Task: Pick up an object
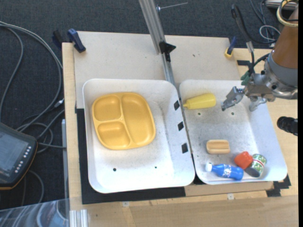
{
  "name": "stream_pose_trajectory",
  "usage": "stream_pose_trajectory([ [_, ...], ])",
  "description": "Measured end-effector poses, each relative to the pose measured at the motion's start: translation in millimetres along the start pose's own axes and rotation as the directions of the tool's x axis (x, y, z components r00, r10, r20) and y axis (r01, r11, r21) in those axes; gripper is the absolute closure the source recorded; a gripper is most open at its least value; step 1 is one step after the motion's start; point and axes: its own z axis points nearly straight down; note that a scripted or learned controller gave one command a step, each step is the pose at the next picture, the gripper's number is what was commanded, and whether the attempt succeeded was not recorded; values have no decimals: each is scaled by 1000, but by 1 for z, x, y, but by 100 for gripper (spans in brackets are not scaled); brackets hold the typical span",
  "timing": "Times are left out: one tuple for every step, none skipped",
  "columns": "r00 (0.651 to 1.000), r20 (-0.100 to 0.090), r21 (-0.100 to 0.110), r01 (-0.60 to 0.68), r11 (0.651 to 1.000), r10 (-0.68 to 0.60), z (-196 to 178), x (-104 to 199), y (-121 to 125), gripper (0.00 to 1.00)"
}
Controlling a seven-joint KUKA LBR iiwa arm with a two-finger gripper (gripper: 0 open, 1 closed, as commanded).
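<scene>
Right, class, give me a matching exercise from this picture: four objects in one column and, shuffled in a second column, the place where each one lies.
Objects
1. yellow divided plate
2. yellow bottle
3. tan bread roll
4. blue bottle

Places
A. right bin, near its front edge, beside a red item
B. left bin, towards its back
C. right bin, back left, close to the gripper
D. right bin, around the middle

Pairs: 1-B, 2-C, 3-D, 4-A

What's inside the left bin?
A yellow divided plate lies in the left bin, its three compartments bare. The bin floor beneath the plate is covered.
</scene>
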Motion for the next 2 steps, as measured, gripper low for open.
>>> stream_pose_trajectory([
  [1000, 0, -1, -1, 1000, 1, 0, 0, 0, 0],
  [1000, -1, 5, -1, 1000, 1, 51, 9, -6, 0],
])
